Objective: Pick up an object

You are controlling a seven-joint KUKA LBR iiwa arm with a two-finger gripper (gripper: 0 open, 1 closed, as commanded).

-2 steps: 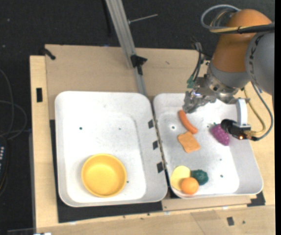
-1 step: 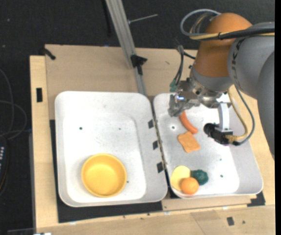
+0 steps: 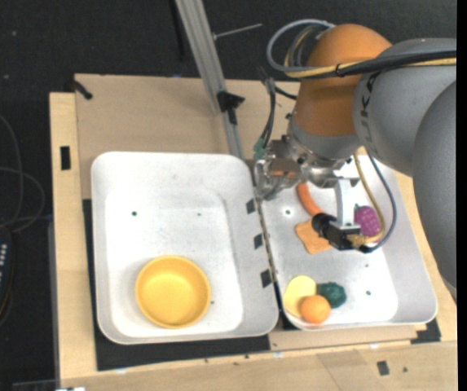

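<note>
While the task names no single object, we log the candidates from the camera view.

The gripper [image 3: 274, 173] hangs over the upper left corner of the right bin [image 3: 380, 293], close to the wall shared with the left bin [image 3: 176, 198]. We cannot tell whether it is released or clenched, and nothing is seen held.

- Nearest thing: orange carrot-shaped piece [image 3: 308, 200], just to the gripper's right and slightly toward the near rim. Its long axis slants from upper left to lower right.
- Beyond it: flat orange piece [image 3: 308, 240]; purple object [image 3: 367, 218] toward the right wall.
- Near rim cluster: yellow round piece [image 3: 300, 287], orange ball [image 3: 315, 309] and dark green object [image 3: 332, 293], touching or nearly so.
- Left bin: yellow bowl [image 3: 173, 290] alone, well apart from the gripper.

Judgement: the carrot piece is the shortest reach, with a closing line across its slant. The shared wall crowds the left side, and bare floor opens to the lower right. Bare tabletop [image 3: 151, 112] lies behind the bins.
</note>
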